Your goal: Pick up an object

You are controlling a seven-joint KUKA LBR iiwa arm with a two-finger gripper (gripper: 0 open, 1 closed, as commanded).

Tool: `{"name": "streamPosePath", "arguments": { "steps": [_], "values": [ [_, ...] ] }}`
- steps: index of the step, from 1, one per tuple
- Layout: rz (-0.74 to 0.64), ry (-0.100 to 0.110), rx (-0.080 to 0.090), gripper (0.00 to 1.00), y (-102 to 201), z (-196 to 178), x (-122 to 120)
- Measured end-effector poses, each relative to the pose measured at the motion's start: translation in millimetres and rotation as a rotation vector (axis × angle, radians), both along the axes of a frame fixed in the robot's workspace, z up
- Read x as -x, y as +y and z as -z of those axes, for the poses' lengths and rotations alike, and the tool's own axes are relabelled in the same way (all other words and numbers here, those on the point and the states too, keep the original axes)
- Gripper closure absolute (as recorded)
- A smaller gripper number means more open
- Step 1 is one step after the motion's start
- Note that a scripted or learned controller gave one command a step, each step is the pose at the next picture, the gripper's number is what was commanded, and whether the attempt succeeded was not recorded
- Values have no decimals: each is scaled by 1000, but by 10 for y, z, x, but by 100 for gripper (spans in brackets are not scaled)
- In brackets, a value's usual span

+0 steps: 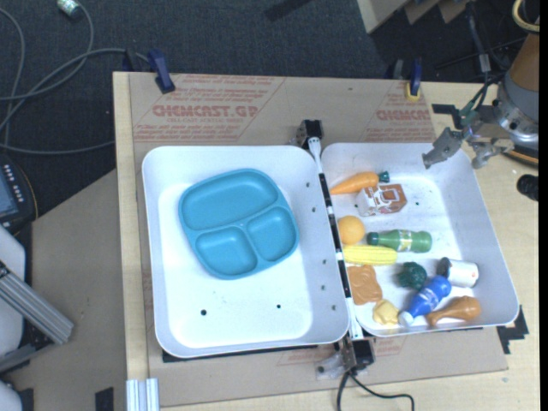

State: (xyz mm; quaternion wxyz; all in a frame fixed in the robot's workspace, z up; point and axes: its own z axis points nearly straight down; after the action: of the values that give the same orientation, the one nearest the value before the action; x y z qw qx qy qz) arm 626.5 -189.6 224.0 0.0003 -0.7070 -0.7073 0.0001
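The right bin (454,204) holds several toy foods: a carrot (355,181), a white and brown piece (382,199), an orange (350,229), a green bottle (401,241), a corn cob (368,255), a dark green vegetable (412,274), a white cup (461,272), a blue bottle (426,297), a brown slice (364,285), a small yellow piece (385,312) and a drumstick (455,311). My gripper (458,156) hangs over the bin's far right corner, above and right of the carrot. It is open, with nothing between its fingers.
The left bin (171,306) carries a blue divided plate (238,223). Both bins rest on a cardboard sheet (223,101) held by blue clamps (159,68) at the back. Cables lie on the dark floor beyond.
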Motion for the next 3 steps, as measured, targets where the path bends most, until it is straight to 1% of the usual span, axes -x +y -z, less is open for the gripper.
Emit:
{"name": "streamPosePath", "arguments": {
  "steps": [1, 2, 3],
  "values": [
    [1, -16, 4, 0, 508, 1135, 46],
    [7, 6, 0, 0, 114, 1403, 928],
    [1, -3, 2, 0, 609, 1380, 1409]
  ]
}}
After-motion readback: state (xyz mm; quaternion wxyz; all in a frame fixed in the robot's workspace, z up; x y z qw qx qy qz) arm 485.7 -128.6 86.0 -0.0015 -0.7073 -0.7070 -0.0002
